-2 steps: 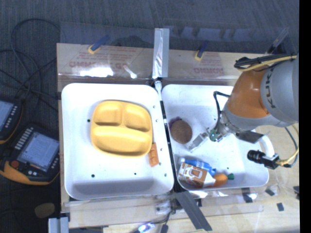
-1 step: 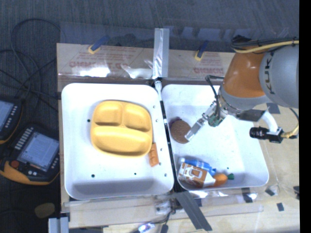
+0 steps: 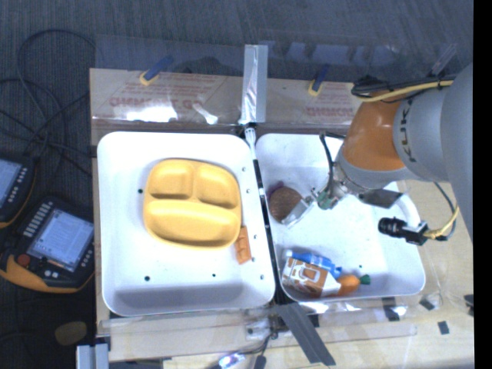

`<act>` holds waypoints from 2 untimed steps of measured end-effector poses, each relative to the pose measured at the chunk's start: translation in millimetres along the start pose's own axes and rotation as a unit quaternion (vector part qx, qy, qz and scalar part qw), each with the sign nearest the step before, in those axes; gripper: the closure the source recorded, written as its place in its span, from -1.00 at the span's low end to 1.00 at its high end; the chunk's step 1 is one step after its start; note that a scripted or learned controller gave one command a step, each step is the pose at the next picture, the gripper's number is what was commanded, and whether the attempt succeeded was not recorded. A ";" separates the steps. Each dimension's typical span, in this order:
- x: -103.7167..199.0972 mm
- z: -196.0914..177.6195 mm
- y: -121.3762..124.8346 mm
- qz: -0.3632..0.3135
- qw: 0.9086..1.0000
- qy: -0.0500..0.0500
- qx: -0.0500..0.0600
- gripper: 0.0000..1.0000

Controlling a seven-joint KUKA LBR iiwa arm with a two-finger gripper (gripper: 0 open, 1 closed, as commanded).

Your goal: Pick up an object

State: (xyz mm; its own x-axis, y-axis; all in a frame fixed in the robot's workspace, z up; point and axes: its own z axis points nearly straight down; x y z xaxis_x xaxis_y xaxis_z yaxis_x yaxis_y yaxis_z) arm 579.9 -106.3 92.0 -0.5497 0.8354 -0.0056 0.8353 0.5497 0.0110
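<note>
Arm [image 3: 400, 141] is in over the right bin [image 3: 400, 283], wrist low, gripper [image 3: 314, 200] sitting at the right edge of the brown round object [image 3: 285, 202] near the bin's left wall. Can't tell the gripper's state from this angle, the tip is small and partly masked by the wrist, and nothing visibly sits in it, so I'm not calling a grasp. Read: this is the approach/descend step on the brown object, pick not yet made. Other candidates in the same bin: a brown carton with a blue top [image 3: 307, 275] lying along the front wall, and an orange carrot-like piece [image 3: 350, 284] just beside it on the right, touching or nearly so. Left bin [image 3: 123, 283] holds a yellow divided tray [image 3: 192, 202] and a small orange piece [image 3: 244, 245] against the divider between the bins; both are well apart from the tool. Next move, as I judge it: centre over the brown object instead of hanging off its right edge, then close and lift straight up. Risk: the object is close to the divider wall, so clearance on that side looks tight, and a round shape can squirt out of an off-centre pinch.
</note>
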 end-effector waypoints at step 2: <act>34.5 -61.6 -90.9 0.037 0.999 0.004 0.006 1.00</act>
State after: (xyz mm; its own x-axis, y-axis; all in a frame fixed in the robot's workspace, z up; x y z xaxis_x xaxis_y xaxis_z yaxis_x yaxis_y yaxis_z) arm 484.2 -127.6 152.4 -0.4872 0.8733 0.0026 0.8733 0.4872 -0.0002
